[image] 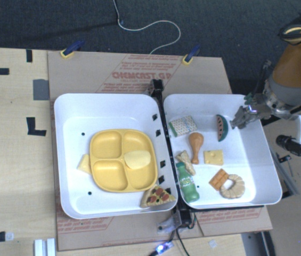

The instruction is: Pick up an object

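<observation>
While the arm reached in from the right, layout was as follows:
Gripper (239, 119): hovered over the right bin's (259, 159) upper-right part, just right of the watermelon slice (222, 127); finger state: cannot tell (too small and blurred).
Held item: nothing seen between the fingers.
Right bin contents: watermelon slice, checkered packet (182, 126), drumstick (195, 145), cheese square (213, 157), green bottle (187, 183) along the left wall, cracker (218, 179) touching the ring pastry (233, 186).
Left bin (70, 143): yellow divided plate (122, 160) with a pale round piece (137, 159) on it; pizza slice (157, 197) at the lower-right corner.
</observation>
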Robot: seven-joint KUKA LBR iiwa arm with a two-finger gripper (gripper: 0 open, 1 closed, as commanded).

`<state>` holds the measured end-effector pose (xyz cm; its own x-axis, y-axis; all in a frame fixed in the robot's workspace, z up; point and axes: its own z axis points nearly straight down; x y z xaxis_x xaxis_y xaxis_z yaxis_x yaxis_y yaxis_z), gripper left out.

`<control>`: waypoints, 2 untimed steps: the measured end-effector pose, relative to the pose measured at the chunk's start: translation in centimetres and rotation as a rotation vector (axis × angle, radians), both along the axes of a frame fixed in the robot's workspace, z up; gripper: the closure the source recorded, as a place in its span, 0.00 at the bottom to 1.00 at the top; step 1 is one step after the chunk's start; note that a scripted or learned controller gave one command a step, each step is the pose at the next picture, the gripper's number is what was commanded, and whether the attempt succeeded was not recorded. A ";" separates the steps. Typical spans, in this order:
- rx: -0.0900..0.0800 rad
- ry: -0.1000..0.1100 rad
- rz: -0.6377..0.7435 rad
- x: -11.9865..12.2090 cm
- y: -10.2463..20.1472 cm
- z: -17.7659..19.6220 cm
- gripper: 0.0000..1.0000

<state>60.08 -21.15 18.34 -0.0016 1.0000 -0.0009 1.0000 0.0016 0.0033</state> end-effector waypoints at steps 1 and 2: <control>0.000 -0.001 0.000 0.1 0.1 4.4 1.00; 0.002 0.007 0.002 -2.0 4.4 3.4 1.00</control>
<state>58.12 -16.80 21.70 -0.0035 1.0000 0.0008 1.0000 0.0035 -0.0035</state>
